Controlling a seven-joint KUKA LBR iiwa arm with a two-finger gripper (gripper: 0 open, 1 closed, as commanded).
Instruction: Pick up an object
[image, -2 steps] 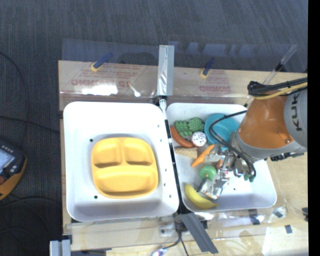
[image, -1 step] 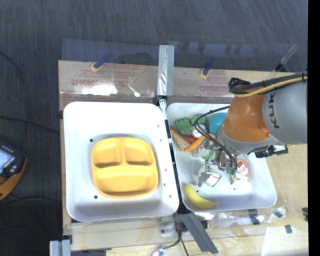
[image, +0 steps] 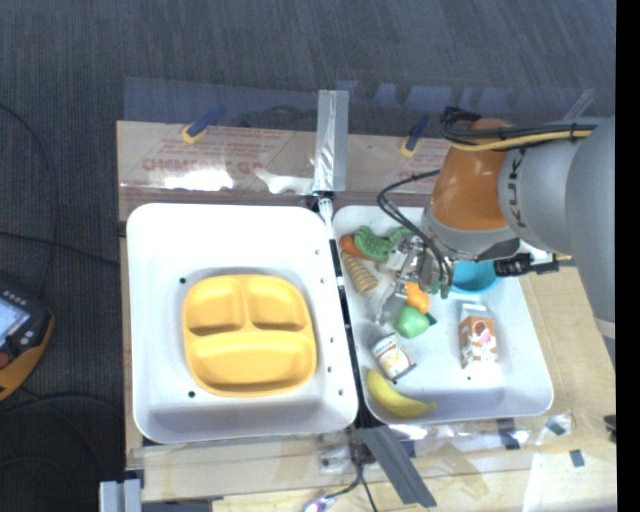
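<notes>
In the camera view, a small green round fruit (image: 412, 322) is seen near the middle of the right bin (image: 530, 395), an orange piece touching its top. The gripper (image: 420, 275) is lowered just above it; its opening cannot be told. A yellow divided tray (image: 248, 333) is set in the left bin (image: 150, 300). Dark carpet surrounds the bench.

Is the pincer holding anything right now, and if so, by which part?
Cannot be told. The pincer is down in the right white bin, just above the small orange piece and round green fruit, but nothing is visibly held by it.
</notes>
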